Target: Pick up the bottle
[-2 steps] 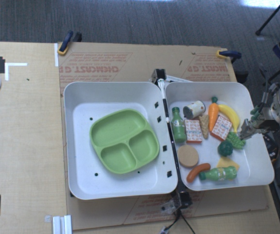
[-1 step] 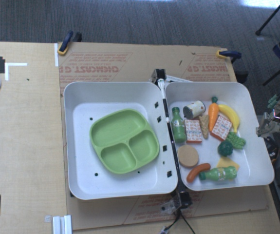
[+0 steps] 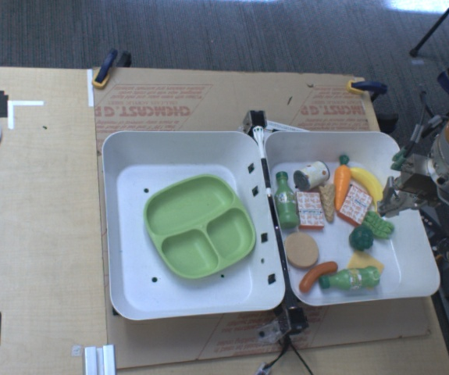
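Observation:
Two bottles lie in the right bin [image 3: 411,283]. A dark green bottle [image 3: 286,201] rests along the bin's left wall, neck pointing to the far side. A clear bottle with a yellow-green label [image 3: 351,280] lies on its side at the front, next to a red sausage [image 3: 318,276]. My gripper [image 3: 394,195] hovers at the bin's right edge, just right of the banana [image 3: 367,184] and above the broccoli [image 3: 379,225]. It is well apart from both bottles, and nothing shows in its grasp.
The right bin also holds a carrot [image 3: 342,184], two snack packs [image 3: 311,209] [image 3: 355,204], a brown disc [image 3: 302,250], a grey can [image 3: 311,175] and a dark green vegetable [image 3: 361,238]. A green divided plate [image 3: 201,225] lies in the left bin [image 3: 122,233].

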Robot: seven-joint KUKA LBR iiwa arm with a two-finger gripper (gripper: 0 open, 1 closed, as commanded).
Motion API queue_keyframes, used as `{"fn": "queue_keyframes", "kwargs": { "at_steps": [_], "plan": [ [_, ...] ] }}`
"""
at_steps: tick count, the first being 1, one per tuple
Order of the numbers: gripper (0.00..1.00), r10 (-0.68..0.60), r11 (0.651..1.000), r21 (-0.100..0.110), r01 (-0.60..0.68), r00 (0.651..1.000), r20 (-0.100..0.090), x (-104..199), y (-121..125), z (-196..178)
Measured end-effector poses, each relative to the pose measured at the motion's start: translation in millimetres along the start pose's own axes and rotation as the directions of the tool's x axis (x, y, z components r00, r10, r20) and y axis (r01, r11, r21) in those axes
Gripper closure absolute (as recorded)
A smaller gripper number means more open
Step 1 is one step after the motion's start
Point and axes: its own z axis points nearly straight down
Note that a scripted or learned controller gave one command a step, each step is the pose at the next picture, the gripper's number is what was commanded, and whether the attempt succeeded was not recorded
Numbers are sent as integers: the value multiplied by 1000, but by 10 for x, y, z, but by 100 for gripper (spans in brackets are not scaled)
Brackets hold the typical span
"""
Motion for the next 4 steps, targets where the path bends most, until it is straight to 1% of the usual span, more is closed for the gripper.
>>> {"fn": "queue_keyframes", "kwargs": {
  "at_steps": [1, 2, 3, 4],
  "plan": [
    [100, -101, 995, 0, 101, 995, 2, -651, 158, -38],
    [100, 60, 998, 1, -60, 998, 2, -747, 180, -169],
    [100, 169, 986, 2, -169, 986, 2, -768, 184, -223],
    [100, 112, 994, 3, -112, 994, 1, 64, -20, -83]
  ]
}}
